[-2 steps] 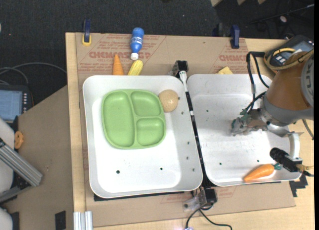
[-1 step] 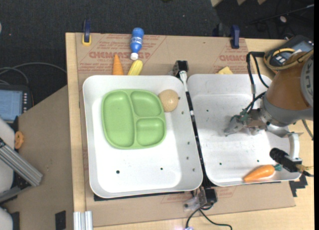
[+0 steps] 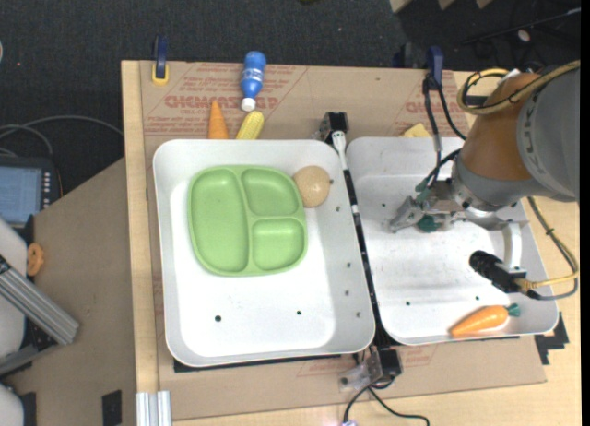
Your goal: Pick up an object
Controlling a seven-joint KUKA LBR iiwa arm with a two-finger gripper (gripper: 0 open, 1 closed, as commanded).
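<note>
The gripper (image 3: 403,219) hangs low over the upper middle of the right bin (image 3: 415,297), its tip pointing toward the wall shared with the left bin (image 3: 249,315). From this slant I cannot tell whether it is open or closed, or whether it has hold of anything. A small dark-green bit (image 3: 428,224) sits right against it on the arm's side, too small to say whether it is a loose thing or part of the tool. The orange carrot (image 3: 479,321) lies well apart from the gripper, toward the near corner of the same bin on the arm's side. It lies flat, with its green end pointing at the bin's right wall, and only bare white floor lies between the two. The grey and orange arm (image 3: 498,152) crosses above the far right part of this bin. Beyond the shared wall, on the side the gripper points toward, a tan ball (image 3: 312,184) rests in the left bin, touching the corner of a green divided plate (image 3: 247,219) that fills the bin's far half. Farther off, behind the left bin on the bench (image 3: 138,277), stand a blue bottle (image 3: 252,78), a second carrot (image 3: 217,123) and a yellow corn cob (image 3: 251,124). A black clip (image 3: 334,124) sits at the head of the gap between the bins.
</note>
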